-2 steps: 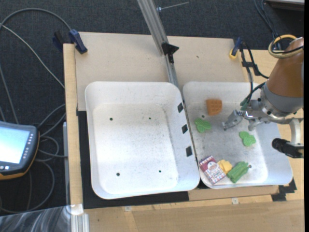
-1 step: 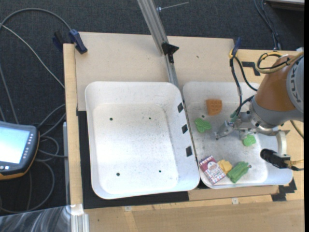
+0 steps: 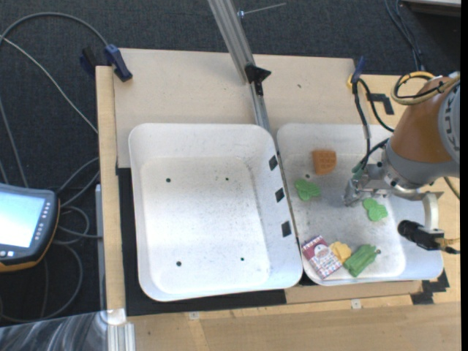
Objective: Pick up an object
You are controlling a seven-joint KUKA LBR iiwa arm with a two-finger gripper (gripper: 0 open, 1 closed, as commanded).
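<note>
the gripper [image 3: 358, 194] sits low inside the right bin [image 3: 292, 139]; whether it is open or closed cannot be told. relative to the gripper: a green piece [image 3: 376, 210] just beside it toward the near side, an orange block [image 3: 324, 160] farther back to its left, another green piece [image 3: 307, 190] to its left, and a red-and-white packet [image 3: 319, 257], a yellow piece [image 3: 341, 252] and a green object [image 3: 361, 259] near the front rim.

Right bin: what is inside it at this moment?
The right bin holds an orange block, two green pieces, a red-and-white packet, a yellow piece and a green toy. The gripper reaches in; the arm covers the right edge.
</note>
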